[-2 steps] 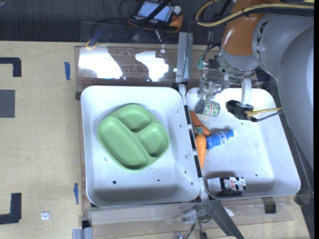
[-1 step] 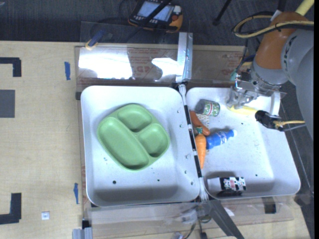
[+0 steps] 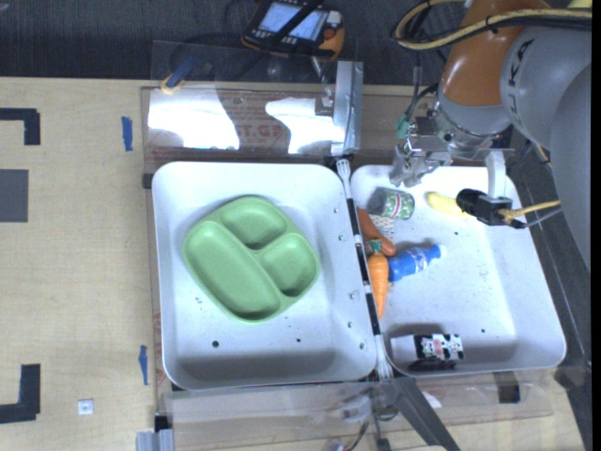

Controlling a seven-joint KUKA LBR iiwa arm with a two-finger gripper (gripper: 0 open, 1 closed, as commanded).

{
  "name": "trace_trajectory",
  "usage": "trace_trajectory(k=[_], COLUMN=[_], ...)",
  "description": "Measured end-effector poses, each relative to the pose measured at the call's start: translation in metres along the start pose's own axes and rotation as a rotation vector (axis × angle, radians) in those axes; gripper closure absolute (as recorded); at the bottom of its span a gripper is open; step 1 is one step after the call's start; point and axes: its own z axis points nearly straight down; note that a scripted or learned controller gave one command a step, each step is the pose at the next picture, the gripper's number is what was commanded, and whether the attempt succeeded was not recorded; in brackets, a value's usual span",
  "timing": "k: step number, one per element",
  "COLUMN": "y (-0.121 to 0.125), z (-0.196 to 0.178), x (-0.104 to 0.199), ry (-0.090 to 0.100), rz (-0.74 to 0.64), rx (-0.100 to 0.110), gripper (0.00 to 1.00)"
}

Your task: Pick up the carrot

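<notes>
Camera view | slim orange carrot (image 3: 377, 278) lay lengthwise against right white bin's (image 3: 488, 332) left wall | metal two-finger gripper (image 3: 410, 165) hovered above, beyond its far end | grip state unclear, seemingly holding nothing.

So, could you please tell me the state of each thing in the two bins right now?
Orange carrot: lying flat against right bin's left wall, not grasped.
Blue plastic bottle: on its side, beside the carrot.
Small printed can: tipped over.
Yellow banana: lying flat.
Green divided plate: flat in left bin.
Gripper: above the can.
</notes>
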Motion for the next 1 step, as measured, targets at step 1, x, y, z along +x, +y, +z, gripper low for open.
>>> trace_trajectory(k=[1], y=[-0.0293], z=[0.0005], x=[0.0429], ry=[0.001], rz=[-0.085], rx=[0.005], gripper=[1.00])
